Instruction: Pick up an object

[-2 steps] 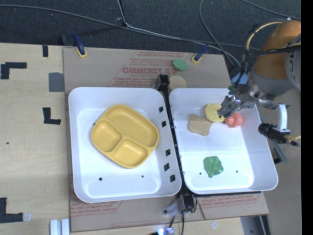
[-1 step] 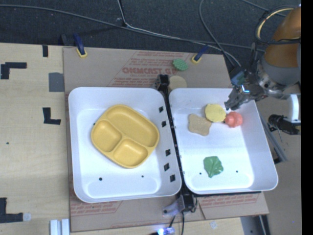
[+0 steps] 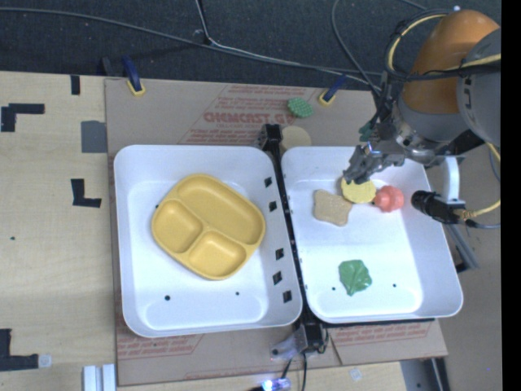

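In the right bin [image 3: 423, 300] lie a tan cracker-shaped piece [image 3: 331, 208], a yellow round piece [image 3: 359, 191], a pink-red ball [image 3: 389, 199] and a green leafy piece [image 3: 355, 276]. My gripper [image 3: 361, 169] hangs over the bin's far part, its tips right at the yellow round piece's upper edge. The pink-red ball sits just right of the yellow piece. The tan piece lies to the lower left of the gripper.
The left bin [image 3: 138, 292] holds a yellow divided plate [image 3: 207, 226]. A small green object [image 3: 299, 107] rests on the cardboard behind the bins. A black divider [image 3: 281, 218] runs between the bins. Cables loop above the arm.
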You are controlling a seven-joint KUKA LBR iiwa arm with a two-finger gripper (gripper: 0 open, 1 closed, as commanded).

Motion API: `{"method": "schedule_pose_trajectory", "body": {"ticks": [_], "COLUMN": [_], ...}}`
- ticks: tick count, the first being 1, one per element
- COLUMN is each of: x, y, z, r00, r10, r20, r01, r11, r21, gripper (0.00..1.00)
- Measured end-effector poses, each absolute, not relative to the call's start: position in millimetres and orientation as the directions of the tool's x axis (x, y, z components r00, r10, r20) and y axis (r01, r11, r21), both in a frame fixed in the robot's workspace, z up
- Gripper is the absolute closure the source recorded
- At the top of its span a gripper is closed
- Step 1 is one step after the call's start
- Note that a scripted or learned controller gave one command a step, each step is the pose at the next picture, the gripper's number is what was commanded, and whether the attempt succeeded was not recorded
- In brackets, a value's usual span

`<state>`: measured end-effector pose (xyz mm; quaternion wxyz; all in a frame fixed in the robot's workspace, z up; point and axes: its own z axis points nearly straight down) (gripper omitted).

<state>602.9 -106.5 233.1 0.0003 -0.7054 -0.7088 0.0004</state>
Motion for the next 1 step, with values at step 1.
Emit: {"method": "schedule_pose_trajectory", "body": {"ticks": [1], "x": [611.1], "y": [-53.1], "z": [239.1], "r00": [-0.007], "r10": [1.0], "r20": [0.001], "r01": [1.0], "r11": [0.007], "r21": [-0.001], "gripper": [1.0]}}
